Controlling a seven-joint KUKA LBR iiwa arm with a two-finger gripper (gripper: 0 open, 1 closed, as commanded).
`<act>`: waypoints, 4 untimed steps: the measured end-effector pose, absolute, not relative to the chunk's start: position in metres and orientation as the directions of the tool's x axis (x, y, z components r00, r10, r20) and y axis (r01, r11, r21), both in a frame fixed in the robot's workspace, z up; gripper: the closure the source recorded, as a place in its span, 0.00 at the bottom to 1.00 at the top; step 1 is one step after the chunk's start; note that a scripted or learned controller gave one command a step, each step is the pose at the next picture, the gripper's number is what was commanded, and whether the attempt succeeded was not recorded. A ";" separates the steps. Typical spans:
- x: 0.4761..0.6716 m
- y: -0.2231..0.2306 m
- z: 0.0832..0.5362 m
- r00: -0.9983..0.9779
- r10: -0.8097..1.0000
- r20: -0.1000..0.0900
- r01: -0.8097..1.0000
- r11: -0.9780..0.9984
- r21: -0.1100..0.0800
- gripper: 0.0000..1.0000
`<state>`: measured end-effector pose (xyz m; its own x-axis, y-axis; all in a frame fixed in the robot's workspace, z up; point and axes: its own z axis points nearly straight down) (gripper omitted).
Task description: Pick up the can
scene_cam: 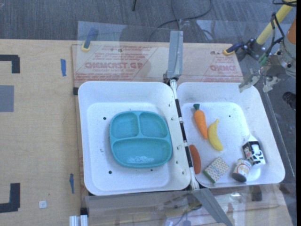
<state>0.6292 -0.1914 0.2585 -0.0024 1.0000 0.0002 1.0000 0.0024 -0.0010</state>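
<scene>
White-labelled can (242,169) lies in the right bin (270,121), well apart from the gripper (261,77).

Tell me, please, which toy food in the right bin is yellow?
The banana, lying beside the orange carrot; the hot dog by the divider is reddish.

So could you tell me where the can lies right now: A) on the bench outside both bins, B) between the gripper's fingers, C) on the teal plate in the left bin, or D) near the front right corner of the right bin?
D: the can lies on its side near the front right corner of the right bin, beside a small box.
</scene>
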 end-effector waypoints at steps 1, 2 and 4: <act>0.557 -0.207 0.165 0.003 1.000 0.000 1.000 -0.003 -0.001 0.00; 0.583 -0.187 0.088 -0.056 0.998 -0.002 0.998 0.056 0.007 0.00; 0.482 -0.150 0.088 0.630 0.776 0.004 0.776 -0.630 0.009 0.00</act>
<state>0.4822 -0.1504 0.0883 0.6301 0.7765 0.0041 0.7764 -0.6301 0.0086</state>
